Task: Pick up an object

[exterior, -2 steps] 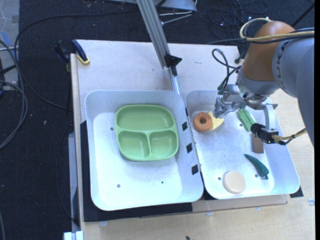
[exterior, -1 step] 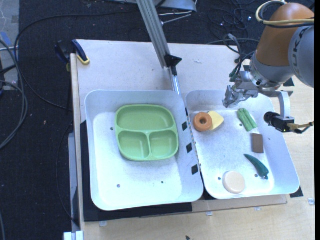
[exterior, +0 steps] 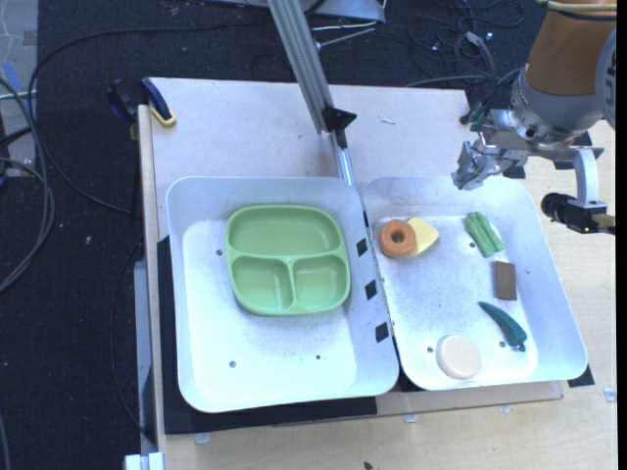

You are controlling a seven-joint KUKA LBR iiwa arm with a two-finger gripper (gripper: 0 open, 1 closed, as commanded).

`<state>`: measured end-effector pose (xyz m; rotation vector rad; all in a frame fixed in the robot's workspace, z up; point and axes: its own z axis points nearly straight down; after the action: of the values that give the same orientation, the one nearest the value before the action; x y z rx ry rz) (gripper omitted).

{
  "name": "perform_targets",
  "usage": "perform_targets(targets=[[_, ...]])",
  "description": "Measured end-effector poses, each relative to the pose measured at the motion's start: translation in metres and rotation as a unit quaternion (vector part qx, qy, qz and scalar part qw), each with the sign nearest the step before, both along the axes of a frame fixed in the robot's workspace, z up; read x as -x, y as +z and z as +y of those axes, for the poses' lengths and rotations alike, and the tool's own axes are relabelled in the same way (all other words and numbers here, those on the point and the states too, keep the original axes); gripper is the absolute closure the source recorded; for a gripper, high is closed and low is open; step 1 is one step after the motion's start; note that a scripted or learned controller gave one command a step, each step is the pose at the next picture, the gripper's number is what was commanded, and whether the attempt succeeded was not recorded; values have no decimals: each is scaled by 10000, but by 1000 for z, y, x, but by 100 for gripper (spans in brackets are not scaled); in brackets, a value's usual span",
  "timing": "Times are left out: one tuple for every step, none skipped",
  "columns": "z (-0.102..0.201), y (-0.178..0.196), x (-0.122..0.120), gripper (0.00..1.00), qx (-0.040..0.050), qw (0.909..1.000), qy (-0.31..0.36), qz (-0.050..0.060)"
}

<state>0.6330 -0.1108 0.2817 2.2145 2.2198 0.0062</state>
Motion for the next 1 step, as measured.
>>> perform_targets(targets=[[0,11,-1,100,-5,10000,-1,21]])
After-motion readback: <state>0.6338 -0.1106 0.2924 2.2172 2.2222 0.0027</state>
